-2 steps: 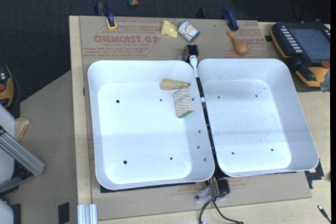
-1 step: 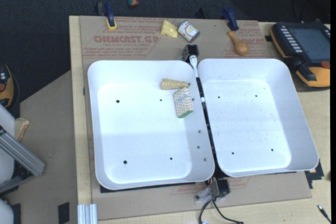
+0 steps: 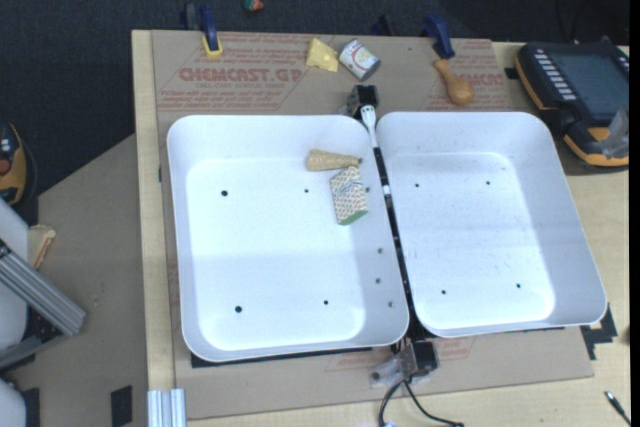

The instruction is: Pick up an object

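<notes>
Two shallow white bins sit side by side on the table (image 3: 300, 395), and the pickable things lie in the left bin (image 3: 270, 305), gathered in its upper right corner close to the divide. One is a tan, roll-shaped piece (image 3: 331, 160) lying crosswise; just below it, touching or nearly so, is a small patterned packet (image 3: 347, 194) with a green edge, lying flat. The right bin (image 3: 490, 255) has a bare white floor with only small dark dots on it. Behind the bins, on the brown board at the top of the frame, rest a yellow wedge (image 3: 322, 56), a small white carton (image 3: 359, 59) and a wooden-looking peg (image 3: 455, 85), all outside the bins. The state of the fingers cannot be told from this view. By my reading the pick has not started: nothing is lifted. The next move calls for choosing one of the two pieces, likely the packet since it lies clearer of the bin wall, coming down straight over it, and closing across its narrow width without nudging the roll beside it.
</notes>
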You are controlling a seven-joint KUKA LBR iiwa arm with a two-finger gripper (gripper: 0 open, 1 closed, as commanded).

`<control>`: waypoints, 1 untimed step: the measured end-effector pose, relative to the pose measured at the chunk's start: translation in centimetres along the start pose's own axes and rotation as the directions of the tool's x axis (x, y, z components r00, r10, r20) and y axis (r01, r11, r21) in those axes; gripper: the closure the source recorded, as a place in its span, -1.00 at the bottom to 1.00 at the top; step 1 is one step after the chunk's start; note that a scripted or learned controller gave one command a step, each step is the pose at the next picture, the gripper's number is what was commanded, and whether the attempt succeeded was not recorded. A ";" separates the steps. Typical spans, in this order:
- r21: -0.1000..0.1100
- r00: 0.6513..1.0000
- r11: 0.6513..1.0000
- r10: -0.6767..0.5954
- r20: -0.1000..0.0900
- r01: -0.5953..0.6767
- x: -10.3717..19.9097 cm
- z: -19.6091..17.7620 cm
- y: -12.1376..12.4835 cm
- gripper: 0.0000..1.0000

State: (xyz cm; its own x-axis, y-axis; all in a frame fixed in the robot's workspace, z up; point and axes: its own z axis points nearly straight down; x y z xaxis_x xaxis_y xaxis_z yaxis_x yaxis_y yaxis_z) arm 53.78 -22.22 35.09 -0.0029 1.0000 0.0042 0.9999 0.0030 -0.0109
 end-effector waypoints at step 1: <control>-0.001 1.000 1.000 0.000 -0.001 0.000 4.9 7.1 -3.0 1.00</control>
State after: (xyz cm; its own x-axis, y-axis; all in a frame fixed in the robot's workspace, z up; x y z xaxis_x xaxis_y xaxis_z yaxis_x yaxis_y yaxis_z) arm 50.65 -17.29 28.05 -0.0033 1.0000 0.0052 0.9999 0.0033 -0.0097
